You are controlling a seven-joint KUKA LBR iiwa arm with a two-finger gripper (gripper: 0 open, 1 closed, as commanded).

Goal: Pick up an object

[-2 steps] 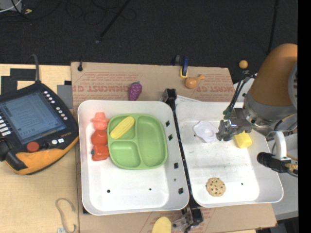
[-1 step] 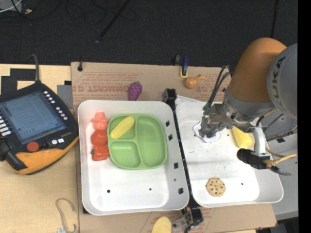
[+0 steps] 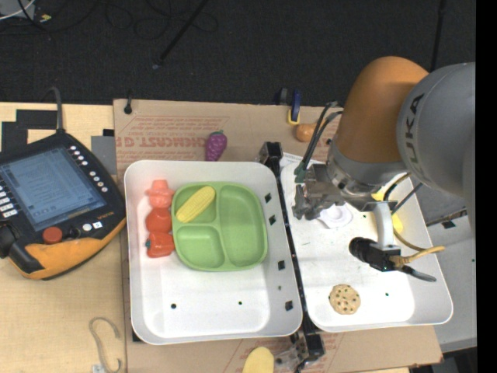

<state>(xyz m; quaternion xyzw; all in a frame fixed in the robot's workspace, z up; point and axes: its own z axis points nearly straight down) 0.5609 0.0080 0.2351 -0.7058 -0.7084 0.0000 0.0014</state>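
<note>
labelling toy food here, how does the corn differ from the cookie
The corn is yellow and elongated; the cookie is tan, round and flat with dark specks. The corn lies at a slant in the upper left compartment of the green plate in the left bin; the cookie lies straight on the floor of the right bin, near its front edge. Both lie apart from the gripper.

The bench [image 3: 54, 317] bears two white bins [image 3: 202, 317], a teach pendant [image 3: 54, 200] and a purple toy [image 3: 216, 144].

The arm [image 3: 404, 123] hides the right bin's [image 3: 373, 317] far corner, and a yellow item [image 3: 258, 360] is cut off at the bottom edge.
</note>
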